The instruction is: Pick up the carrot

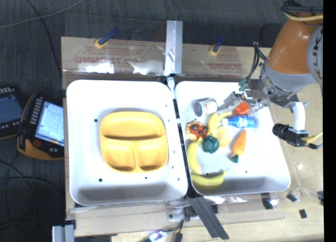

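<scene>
Camera view: the left bin point(79, 146) holds a yellow divided tray point(134, 140). The right bin point(273, 172) holds a banana point(202, 175) and, right of it, the carrot point(238, 143), lying free. The pincer point(242, 97) hovers above the carrot; its spread I cannot tell.

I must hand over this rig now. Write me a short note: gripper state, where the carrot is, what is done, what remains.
Gripper: over the back of the right bin, above the toys; whether open or shut is unclear.
Carrot: lying in the right bin, right of the banana, below the blue bottle, not held.
Yellow tray: in the left bin.
Done: nothing lifted.
Left: grasp and lift the carrot.
</scene>
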`<action>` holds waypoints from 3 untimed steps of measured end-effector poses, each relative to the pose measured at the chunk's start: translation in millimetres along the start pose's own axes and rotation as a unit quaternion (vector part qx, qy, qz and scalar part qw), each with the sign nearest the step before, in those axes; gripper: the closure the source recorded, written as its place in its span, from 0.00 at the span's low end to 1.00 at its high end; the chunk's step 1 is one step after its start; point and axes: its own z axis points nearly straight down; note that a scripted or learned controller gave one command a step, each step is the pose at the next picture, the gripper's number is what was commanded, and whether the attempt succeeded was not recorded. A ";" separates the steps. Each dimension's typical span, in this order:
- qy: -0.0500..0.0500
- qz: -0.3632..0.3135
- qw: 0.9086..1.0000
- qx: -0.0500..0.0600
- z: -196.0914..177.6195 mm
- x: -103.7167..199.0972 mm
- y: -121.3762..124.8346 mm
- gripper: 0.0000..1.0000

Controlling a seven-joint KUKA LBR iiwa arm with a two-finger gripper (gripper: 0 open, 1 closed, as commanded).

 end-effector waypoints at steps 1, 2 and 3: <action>0.000 0.063 0.998 0.000 88.4 -43.5 -32.9 0.00; 0.000 -0.019 1.000 -0.001 29.8 -42.0 -35.5 0.00; -0.001 0.013 1.000 -0.001 -47.3 -22.6 -8.3 0.00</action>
